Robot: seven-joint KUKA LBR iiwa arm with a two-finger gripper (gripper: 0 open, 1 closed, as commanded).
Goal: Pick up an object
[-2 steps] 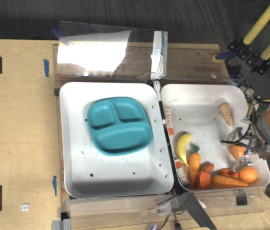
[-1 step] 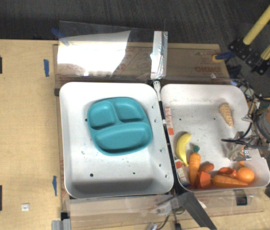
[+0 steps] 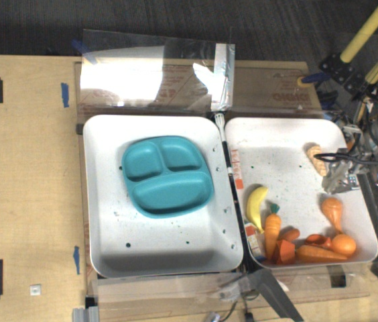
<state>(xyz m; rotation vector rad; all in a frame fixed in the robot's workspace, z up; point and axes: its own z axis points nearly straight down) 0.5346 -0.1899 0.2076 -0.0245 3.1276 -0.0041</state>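
Observation:
The right white bin [image 3: 276, 139] holds several toy foods. A yellow banana [image 3: 257, 206] lies near its left wall, with an upright carrot [image 3: 271, 228] just beside it. More orange pieces crowd the front edge, among them a long carrot [image 3: 320, 252] and a round orange piece [image 3: 345, 245]. An orange, pear-shaped piece [image 3: 333, 210] sits near the right wall. A pale peach item [image 3: 315, 155] lies at the upper right. My gripper [image 3: 338, 178] hangs low at the bin's right side, between the pale item and the pear-shaped piece, with nothing visibly held.
The left white bin [image 3: 102, 240] carries a teal divided plate [image 3: 167, 175]. A clear plastic sheet [image 3: 155, 76] stands behind the bins. Cables and the arm [image 3: 376, 156] crowd the right bin's right rim. Yellow bars [image 3: 370, 22] cross the top right corner.

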